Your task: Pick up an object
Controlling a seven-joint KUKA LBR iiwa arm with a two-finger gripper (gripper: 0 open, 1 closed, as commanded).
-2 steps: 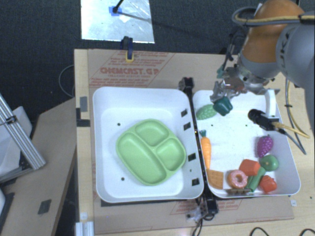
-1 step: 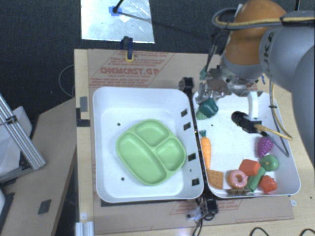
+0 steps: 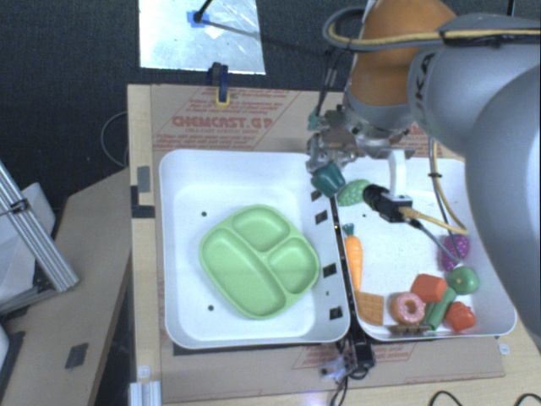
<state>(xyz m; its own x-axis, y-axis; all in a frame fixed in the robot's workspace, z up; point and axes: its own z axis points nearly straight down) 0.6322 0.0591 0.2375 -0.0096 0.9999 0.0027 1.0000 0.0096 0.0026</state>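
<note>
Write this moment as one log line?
arm: over right bin | gripper: by the bins' shared wall | toy food: in right bin | green plate: left bin

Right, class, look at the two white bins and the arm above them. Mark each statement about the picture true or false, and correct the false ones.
1. The green divided plate lies in the left bin. True.
2. The carrot lies on the green plate. False: it lies in the right bin, close to the wall between the bins.
3. The pink donut is in the right bin. True.
4. The tool hangs over the middle of the green plate. False: it is near the far end of the divider between the bins, beyond the plate.
5. The purple grapes sit in the left bin. False: they sit in the right bin.
</note>
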